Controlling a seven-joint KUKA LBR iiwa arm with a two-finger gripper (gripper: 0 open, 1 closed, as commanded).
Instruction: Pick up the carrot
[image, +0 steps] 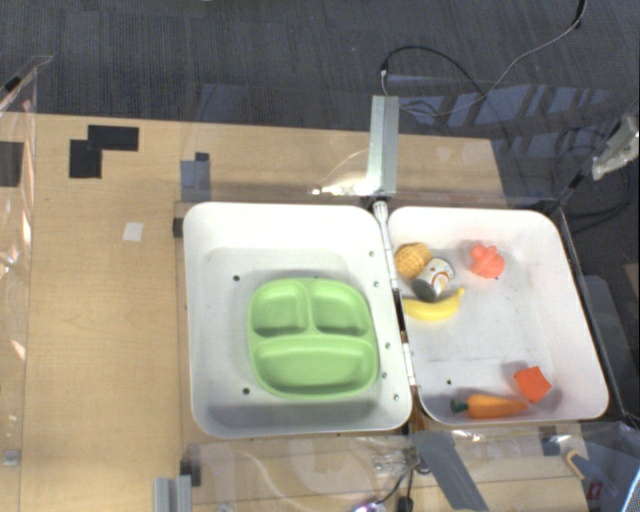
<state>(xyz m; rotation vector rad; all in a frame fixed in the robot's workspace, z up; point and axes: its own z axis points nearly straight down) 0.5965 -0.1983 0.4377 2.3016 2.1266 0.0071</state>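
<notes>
The carrot (493, 406) lies at the right bin's (570, 300) near wall, an orange block (533, 383) just beside it; my fingers' state I cannot tell.

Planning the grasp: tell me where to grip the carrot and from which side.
Grip the carrot at mid-body, coming straight down, fingers closing across its width. It lies flat and lengthwise along the right bin's near wall, green end left, so a side approach looks blocked. The orange block sits close to its right tip, so stay left of that.
</notes>
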